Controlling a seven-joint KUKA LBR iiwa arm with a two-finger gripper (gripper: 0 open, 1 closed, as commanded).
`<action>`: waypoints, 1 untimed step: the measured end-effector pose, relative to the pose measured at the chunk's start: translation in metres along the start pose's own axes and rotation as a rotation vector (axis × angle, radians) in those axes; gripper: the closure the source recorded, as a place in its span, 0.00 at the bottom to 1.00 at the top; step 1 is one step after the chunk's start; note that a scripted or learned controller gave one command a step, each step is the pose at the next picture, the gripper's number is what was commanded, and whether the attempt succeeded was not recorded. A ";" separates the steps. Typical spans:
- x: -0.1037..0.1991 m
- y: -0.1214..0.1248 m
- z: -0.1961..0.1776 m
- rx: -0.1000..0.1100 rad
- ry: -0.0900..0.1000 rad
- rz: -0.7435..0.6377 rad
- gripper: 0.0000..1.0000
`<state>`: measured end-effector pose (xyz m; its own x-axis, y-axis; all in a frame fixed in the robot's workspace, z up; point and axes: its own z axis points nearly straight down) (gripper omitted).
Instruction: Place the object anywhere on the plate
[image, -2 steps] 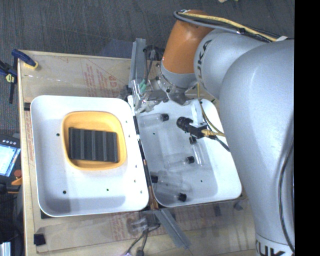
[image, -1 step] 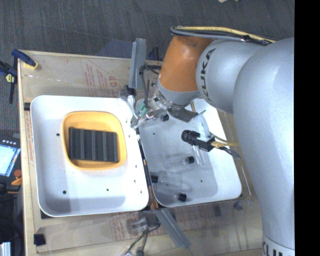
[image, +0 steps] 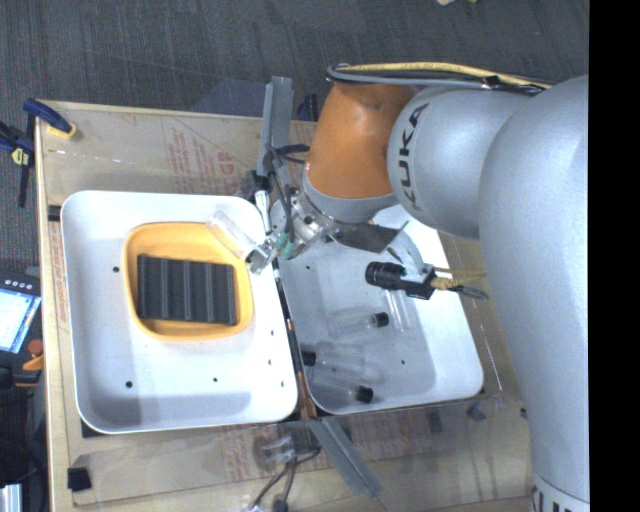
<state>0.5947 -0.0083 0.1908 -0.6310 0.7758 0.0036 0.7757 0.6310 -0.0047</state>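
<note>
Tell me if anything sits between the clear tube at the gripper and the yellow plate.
Nothing visible does. The tube hangs at the gripper, already over the plate's upper right rim; below it lies the plate's dark ridged centre.

Grey arm (image: 470, 130) is showing "KUKA" in dark letters, running sideways along its casing beside the orange band. Desk (image: 180, 150) is carrying faint red print near its edges, too blurred for reading. Nothing else legible.
</note>
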 end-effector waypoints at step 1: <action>0.000 0.000 0.000 0.000 -0.001 0.000 0.00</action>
